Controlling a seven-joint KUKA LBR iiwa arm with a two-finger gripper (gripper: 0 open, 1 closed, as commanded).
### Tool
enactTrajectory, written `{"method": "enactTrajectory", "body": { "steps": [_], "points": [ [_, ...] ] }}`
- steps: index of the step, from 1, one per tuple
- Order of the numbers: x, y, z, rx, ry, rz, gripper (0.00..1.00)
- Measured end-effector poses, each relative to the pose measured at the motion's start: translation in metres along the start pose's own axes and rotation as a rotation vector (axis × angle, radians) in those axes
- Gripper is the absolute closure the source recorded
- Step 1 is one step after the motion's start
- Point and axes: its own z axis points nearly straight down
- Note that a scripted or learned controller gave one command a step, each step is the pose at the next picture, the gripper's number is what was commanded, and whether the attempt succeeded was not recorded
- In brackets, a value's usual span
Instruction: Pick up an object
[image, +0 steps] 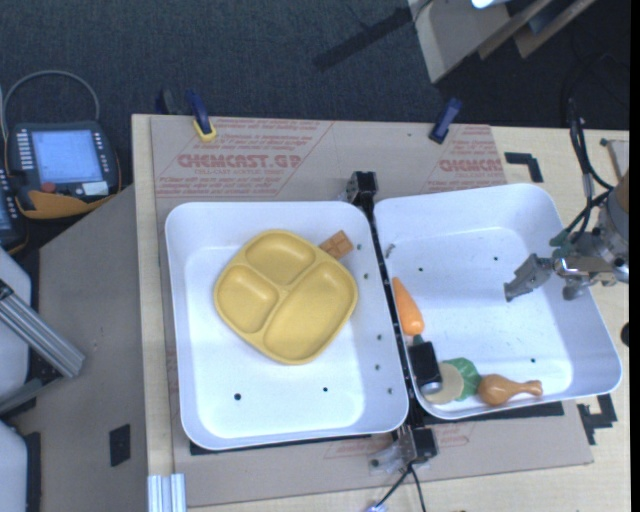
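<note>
My gripper (548, 284) hovers over the right side of the right bin (470, 225), open, with nothing between its fingers. An orange carrot (405, 305) lies by that bin's left wall. At its front left corner sit a black block (424, 365), a green piece (465, 371) with a tan disc (449, 386) against it, and a brown drumstick-shaped toy (505, 387). All of these lie well to the left of and nearer than the gripper. In the left bin (200, 390) rests a yellow divided plate (287, 295) with a small brown block (336, 243) at its far right edge.
Both bins stand on a cardboard sheet (250, 155) held by clamps (203, 125) at the back. A black divider clip (362, 186) sits between the bins. A teach pendant (62, 165) lies off the bench to the left. Cables (585, 160) hang by the arm on the right.
</note>
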Motion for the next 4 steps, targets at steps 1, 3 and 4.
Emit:
{"method": "enactTrajectory", "body": {
  "steps": [1, 3, 4],
  "points": [
    [0.000, 0.002, -0.006, -0.011, -0.002, -0.003, 0.00],
    [0.000, 0.001, 0.097, -0.008, -0.001, -0.002, 0.00],
    [0.005, -0.007, 0.146, -0.010, -0.002, -0.003, 0.00]
  ]
}}
